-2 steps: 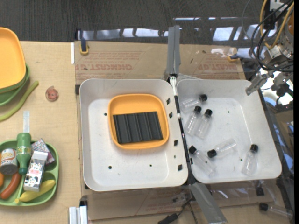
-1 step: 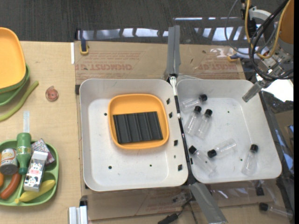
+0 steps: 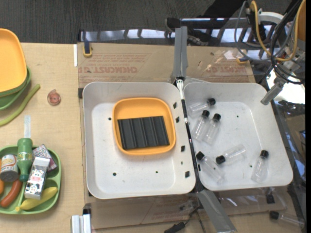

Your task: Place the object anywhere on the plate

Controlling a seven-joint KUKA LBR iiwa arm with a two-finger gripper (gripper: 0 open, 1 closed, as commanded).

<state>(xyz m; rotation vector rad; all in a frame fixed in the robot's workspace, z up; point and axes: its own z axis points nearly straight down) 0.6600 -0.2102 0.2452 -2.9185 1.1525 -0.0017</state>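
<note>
A: Camera view, containers. What do we see in the left bin [image 3: 97, 178]?

B: We see an orange plate [image 3: 144, 125] lying flat in its upper middle, well clear of the bin walls. On the plate rests a dark ribbed block [image 3: 143, 132], set square to the plate's edges.

A: And the right bin [image 3: 279, 178]?

B: We count about seven clear vials with black caps [image 3: 209, 126] scattered on its floor, all lying on their sides. Three sit near the upper left, one of these beside the divider; three lie low in the middle, and one lies near the lower right corner. None of them touches the plate; they are well apart from it, across the divider between the two bins.

A: The arm?

B: We see the arm [image 3: 282, 81] at the upper right, above the right bin's far corner. Whether its fingers are spread or closed, and whether they grip anything, we cannot tell.

A: Other containers on the table [image 3: 53, 72]?

B: A green tray [image 3: 51, 193] at lower left carries toy food, a green bottle and small cartons. Stacked orange and green dishes [image 3: 9, 67] stand at upper left.

A: Any writing?

B: On the cardboard [image 3: 126, 62] behind the bins we see red print, upside down; it appears to read "CHEMCAST".
</note>
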